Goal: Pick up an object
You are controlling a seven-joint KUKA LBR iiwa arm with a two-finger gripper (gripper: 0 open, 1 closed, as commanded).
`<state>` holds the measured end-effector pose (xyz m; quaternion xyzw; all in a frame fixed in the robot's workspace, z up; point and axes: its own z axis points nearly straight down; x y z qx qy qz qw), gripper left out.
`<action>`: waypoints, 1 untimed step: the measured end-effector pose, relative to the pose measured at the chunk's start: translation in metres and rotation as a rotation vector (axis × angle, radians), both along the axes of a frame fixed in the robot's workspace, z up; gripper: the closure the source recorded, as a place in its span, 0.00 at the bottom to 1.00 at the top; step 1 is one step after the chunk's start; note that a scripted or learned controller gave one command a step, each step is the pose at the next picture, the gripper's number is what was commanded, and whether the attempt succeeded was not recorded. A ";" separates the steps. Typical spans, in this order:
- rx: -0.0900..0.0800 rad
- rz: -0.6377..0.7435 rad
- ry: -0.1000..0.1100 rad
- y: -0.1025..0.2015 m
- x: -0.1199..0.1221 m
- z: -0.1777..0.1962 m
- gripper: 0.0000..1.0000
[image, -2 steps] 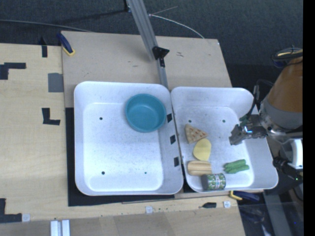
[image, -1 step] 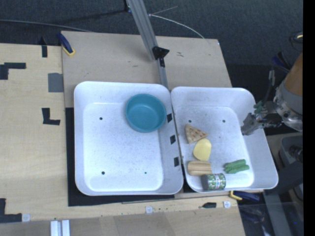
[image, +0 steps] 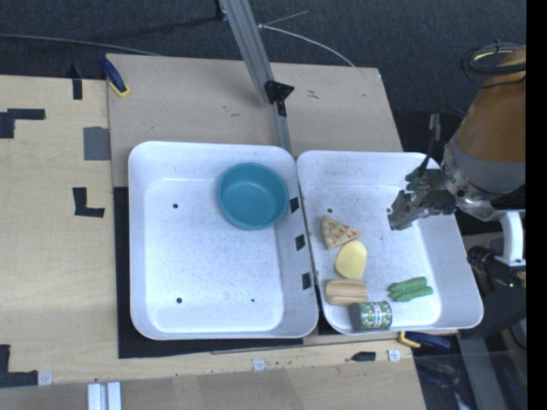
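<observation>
The right bin [image: 376, 178] holds several small items along its near side: a tan waffle-like wedge [image: 339, 231], a pale yellow lemon-shaped piece [image: 351, 260], a tan bread roll [image: 346, 292], a green-labelled can [image: 371, 316] lying on its side, and a green bean pod [image: 409, 289]. My gripper [image: 403, 215] hangs over the right part of this bin, above and to the right of the items, with bare bin floor under it. Nothing shows between its fingers.
A blue bowl [image: 252, 195] sits at the back right of the left bin [image: 171, 254]. A slanted metal pole [image: 256, 54] rises behind the bins. The arm's orange band [image: 500, 118] stands at the right edge.
</observation>
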<state>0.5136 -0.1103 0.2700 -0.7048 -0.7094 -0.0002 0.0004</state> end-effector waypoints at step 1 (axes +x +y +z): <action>0.000 0.000 0.003 0.053 -0.006 -0.017 1.00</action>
